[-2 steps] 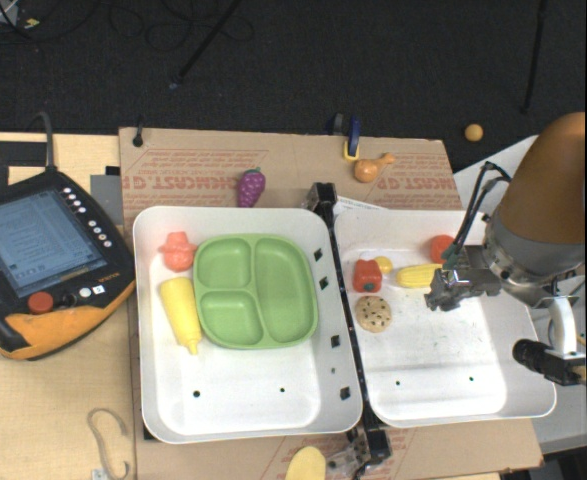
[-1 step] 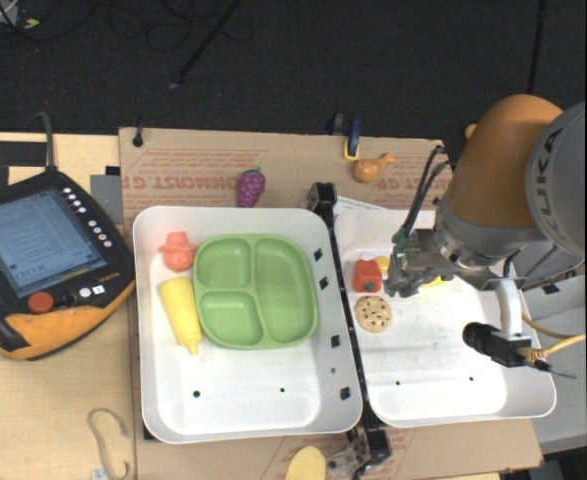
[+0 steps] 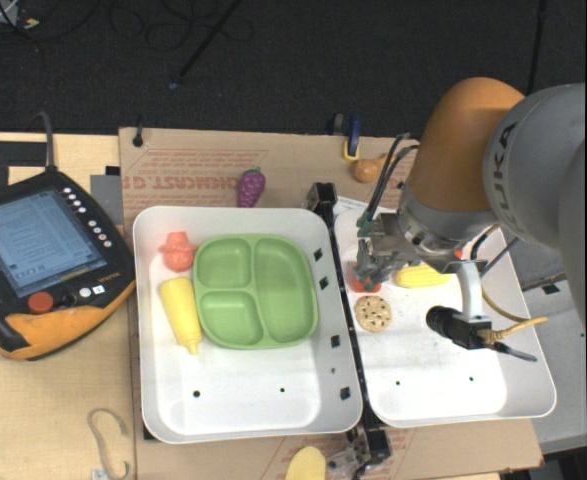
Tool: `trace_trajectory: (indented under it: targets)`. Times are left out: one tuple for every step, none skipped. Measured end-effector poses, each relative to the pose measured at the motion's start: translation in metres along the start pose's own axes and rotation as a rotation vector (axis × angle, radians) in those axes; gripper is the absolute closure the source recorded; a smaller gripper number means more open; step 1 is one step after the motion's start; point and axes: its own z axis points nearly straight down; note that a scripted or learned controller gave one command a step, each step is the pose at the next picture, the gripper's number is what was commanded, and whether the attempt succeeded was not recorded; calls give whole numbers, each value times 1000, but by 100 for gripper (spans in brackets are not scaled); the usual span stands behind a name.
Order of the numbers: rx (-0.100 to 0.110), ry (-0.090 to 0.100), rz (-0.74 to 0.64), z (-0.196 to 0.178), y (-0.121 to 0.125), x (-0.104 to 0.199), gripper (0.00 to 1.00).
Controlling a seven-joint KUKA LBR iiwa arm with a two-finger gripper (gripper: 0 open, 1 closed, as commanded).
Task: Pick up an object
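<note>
My gripper (image 3: 367, 271) hangs low over the left part of the right bin (image 3: 473, 393), next to the wall between the bins. A small red thing (image 3: 358, 284) lies right under it, partly hidden by the gripper. Just in front of it on the bin floor is a round chocolate-chip cookie (image 3: 374, 314). A yellow, banana-like piece (image 3: 420, 277) lies to the right of the gripper, partly under the wrist.
The left bin (image 3: 233, 398) holds a green divided plate (image 3: 255, 292), a yellow bottle (image 3: 181, 311) and a pink-red toy (image 3: 176, 252). Outside the bins lie a purple toy (image 3: 251, 187), an orange toy (image 3: 366, 169) and a yellow toy (image 3: 306, 463). A control pendant (image 3: 43, 258) sits at left.
</note>
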Motion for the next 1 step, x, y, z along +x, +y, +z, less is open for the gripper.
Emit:
trace_trajectory:
  targets:
    - [-1,1,-2,-11,14,56,100]
